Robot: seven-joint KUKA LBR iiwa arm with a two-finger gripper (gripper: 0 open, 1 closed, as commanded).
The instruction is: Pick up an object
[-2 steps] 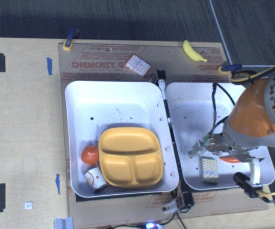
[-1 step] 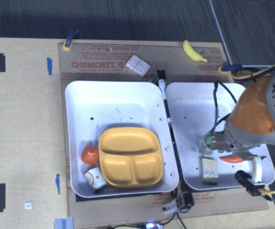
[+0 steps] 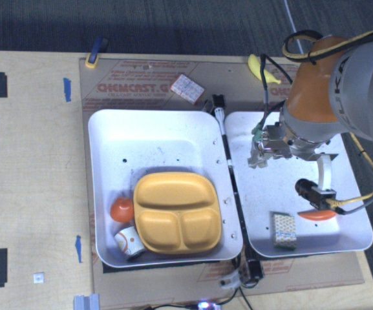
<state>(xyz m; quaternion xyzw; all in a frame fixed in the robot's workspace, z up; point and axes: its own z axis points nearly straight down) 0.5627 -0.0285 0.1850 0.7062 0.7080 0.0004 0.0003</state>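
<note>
My gripper (image 3: pixel 262 155) hangs over the upper left part of the right bin (image 3: pixel 354 237), above bare white floor. Nothing shows directly under it. In that bin a speckled green-and-white block (image 3: pixel 284 228) lies near the front edge, and a flat orange-red piece (image 3: pixel 317 215) lies to its right. The left bin (image 3: pixel 108 134) holds a large yellow divided tray (image 3: pixel 176 210), an orange ball (image 3: pixel 121 209) at its left side and a small white-and-orange object (image 3: pixel 129 240) at the front corner.
A black cylinder (image 3: pixel 309 190) with a cable hangs from the arm over the right bin. Behind the bins lie a small printed card (image 3: pixel 186 88), a yellow object (image 3: pixel 262 68) and a blue-yellow clip (image 3: pixel 95 51).
</note>
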